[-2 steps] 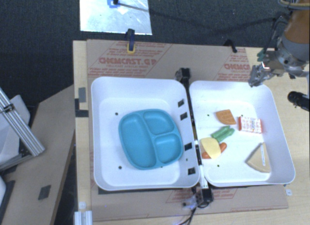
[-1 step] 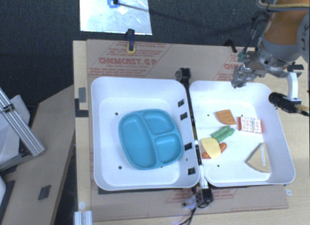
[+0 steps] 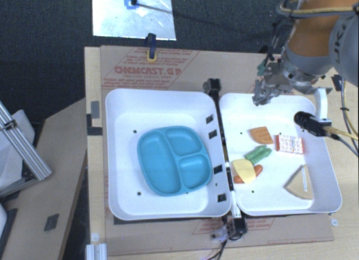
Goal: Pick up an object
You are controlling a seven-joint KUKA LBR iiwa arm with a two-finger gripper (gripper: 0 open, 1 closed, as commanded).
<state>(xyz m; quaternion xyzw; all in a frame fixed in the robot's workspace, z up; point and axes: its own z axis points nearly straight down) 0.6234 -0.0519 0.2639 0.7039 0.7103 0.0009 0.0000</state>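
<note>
Right bin (image 3: 325, 194) contents: orange wafer (image 3: 261, 135), flat, near centre; red-and-white packet (image 3: 290, 144) just right of it; green pod (image 3: 257, 154) below; yellow piece (image 3: 244, 170) touching a red-orange piece (image 3: 256, 171); tan wedge (image 3: 300, 185) at lower right.

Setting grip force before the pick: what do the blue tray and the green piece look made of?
Blue three-compartment tray: likely moulded plastic, smooth with a soft sheen and rounded edges. Small green pod-shaped piece: probably plastic toy food, uniform colour and slightly glossy; too small to be sure.
</note>
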